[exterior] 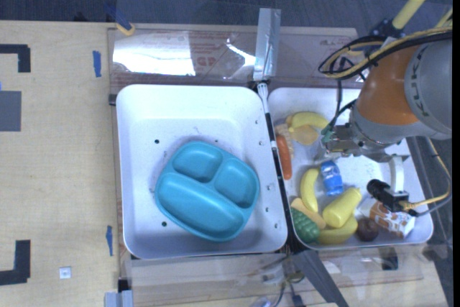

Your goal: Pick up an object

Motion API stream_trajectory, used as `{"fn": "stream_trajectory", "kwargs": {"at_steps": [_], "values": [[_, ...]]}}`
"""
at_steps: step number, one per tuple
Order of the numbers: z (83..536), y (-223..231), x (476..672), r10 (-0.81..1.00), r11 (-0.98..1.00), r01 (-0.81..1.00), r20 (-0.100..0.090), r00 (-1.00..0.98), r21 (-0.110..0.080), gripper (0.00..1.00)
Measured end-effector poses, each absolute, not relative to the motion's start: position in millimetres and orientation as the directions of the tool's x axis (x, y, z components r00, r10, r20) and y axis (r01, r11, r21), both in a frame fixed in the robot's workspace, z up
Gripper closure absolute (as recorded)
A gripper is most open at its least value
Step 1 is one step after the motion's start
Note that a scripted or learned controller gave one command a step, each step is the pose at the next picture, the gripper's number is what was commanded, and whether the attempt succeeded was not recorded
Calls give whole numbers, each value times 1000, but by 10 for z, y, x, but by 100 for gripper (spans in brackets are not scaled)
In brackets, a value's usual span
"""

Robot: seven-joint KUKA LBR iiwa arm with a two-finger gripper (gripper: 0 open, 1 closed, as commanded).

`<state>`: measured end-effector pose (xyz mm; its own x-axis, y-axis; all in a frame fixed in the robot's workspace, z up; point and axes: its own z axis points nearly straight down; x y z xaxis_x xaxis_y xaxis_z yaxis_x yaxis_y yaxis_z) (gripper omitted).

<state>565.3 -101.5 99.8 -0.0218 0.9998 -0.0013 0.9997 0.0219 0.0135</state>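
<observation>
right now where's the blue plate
The blue plate lies in the left bin, toward its front, across the divider from the carrot in the right bin.

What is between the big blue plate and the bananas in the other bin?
In the camera view, the two bins' rims and an orange carrot lie between the blue plate and the bananas.

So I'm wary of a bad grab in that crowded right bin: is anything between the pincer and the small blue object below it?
Nothing visible lies between them. The pincer sits just above the small blue object in the right bin. But a banana and a yellow bottle-shaped toy crowd it on either side.
</observation>
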Motion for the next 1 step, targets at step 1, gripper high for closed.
{"fn": "stream_trajectory", "kwargs": {"at_steps": [1], "values": [[1889, -882, 5412, 997, 82, 997, -1, -82, 10, 100]]}}
